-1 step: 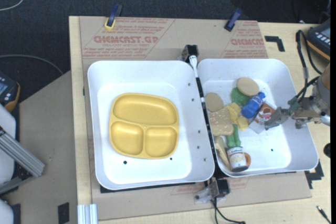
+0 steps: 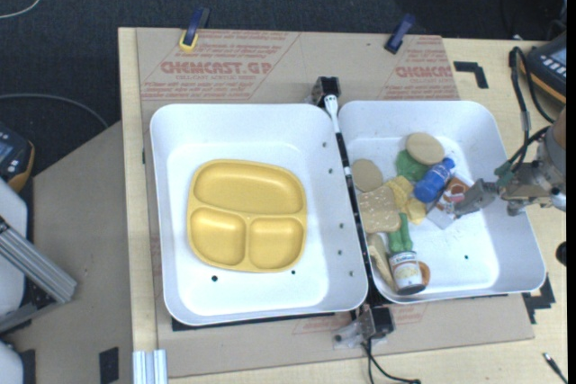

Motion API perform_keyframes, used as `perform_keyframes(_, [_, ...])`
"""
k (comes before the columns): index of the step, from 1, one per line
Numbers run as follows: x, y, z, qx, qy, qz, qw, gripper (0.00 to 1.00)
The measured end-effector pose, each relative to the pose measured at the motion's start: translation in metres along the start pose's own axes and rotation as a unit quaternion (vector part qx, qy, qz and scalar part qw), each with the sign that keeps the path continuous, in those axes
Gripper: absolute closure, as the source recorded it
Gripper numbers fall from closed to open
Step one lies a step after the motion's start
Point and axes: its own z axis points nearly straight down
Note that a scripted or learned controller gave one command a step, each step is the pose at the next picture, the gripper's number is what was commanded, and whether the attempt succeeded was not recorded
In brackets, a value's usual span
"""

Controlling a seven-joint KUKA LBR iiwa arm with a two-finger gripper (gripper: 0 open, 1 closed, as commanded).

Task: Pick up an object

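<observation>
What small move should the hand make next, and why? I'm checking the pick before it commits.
Probably ease a little further in toward the pile. The hand sits low over the right bin, at the pile's right edge beside the blue bottle and a small red and white item, but nothing shows between its fingers, so no pick is secured yet.
</observation>
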Motion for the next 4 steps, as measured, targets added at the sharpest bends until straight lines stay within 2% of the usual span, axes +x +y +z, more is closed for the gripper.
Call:
perform_keyframes(1, [-0.007, 0.006, 0.056, 0.002, 0.001, 0.000, 1.0000, 0.00])
perform_keyframes(2, [-0.002, 0.007, 0.118, 0.002, 0.001, 0.000, 1.0000, 0.00])
perform_keyframes(3, [-0.001, 0.007, 0.126, 0.001, 0.001, 0.000, 1.0000, 0.00])
perform_keyframes(4, [-0.002, 0.007, 0.115, 0.000, 0.000, 0.000, 1.0000, 1.00])
